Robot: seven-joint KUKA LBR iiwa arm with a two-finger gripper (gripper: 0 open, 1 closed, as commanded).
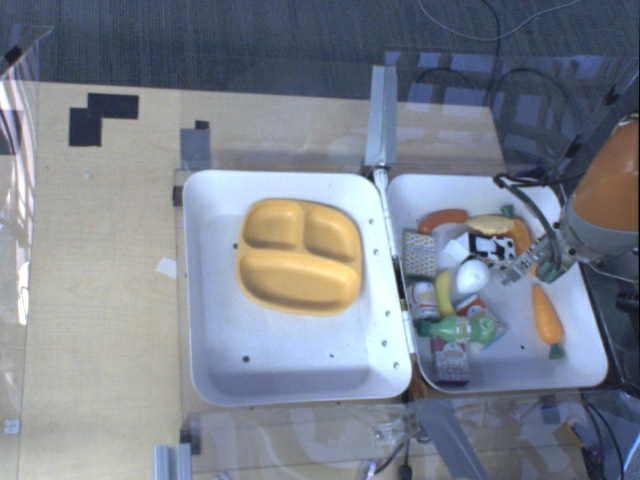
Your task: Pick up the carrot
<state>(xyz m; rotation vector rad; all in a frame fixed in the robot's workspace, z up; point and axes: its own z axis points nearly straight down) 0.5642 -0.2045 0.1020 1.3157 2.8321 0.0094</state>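
The carrot (546,315) lies in the right bin (590,368) near its right wall, orange, with its green stub pointing toward the front. My gripper (524,265) hangs over the same bin just up and left of the carrot's top end, close to it. Nothing shows held in it. The grey arm with its orange band (612,183) comes in from the right above it.
The right bin's left half is crowded: a sausage (443,218), a bun (488,225), a white egg (468,278), a banana (443,293), a green item (472,328) and a purple packet (452,366). A yellow divided plate (300,255) sits in the left bin (215,368).
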